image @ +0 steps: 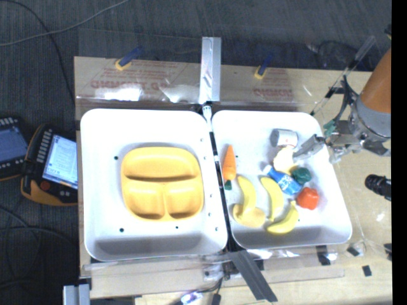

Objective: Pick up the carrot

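Bananas (270, 207) sit up front; carrot (229, 162) lies untouched against the right bin's (318, 234) left wall. Pincer (313, 146) hovers well off, empty, can't tell its state. Whole pick's left.

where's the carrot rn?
The carrot lies in the right bin, along its left wall beside the divider, tip pointing toward the top of the camera view. The nearest banana lies just below it.
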Motion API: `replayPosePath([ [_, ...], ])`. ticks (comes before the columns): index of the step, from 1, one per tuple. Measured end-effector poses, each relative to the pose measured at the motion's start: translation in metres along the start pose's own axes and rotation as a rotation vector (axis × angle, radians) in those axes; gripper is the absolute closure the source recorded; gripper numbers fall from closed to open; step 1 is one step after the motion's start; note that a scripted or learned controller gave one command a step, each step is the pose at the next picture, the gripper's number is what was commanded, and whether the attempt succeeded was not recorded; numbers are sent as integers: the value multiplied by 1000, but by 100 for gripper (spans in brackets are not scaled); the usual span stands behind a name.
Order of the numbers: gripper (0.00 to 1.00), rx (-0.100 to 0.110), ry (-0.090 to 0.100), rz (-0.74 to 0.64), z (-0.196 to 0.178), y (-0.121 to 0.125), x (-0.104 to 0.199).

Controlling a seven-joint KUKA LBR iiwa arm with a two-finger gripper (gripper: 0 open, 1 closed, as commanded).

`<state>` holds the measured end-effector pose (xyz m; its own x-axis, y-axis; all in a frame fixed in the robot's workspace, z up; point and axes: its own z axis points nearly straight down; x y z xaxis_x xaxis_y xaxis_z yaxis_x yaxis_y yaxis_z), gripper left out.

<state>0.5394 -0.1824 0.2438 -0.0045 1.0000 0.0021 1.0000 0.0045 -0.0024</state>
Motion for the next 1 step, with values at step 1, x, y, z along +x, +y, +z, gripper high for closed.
replayPosePath([
  [1,0,-1,-1,-148,142,5,69],
])
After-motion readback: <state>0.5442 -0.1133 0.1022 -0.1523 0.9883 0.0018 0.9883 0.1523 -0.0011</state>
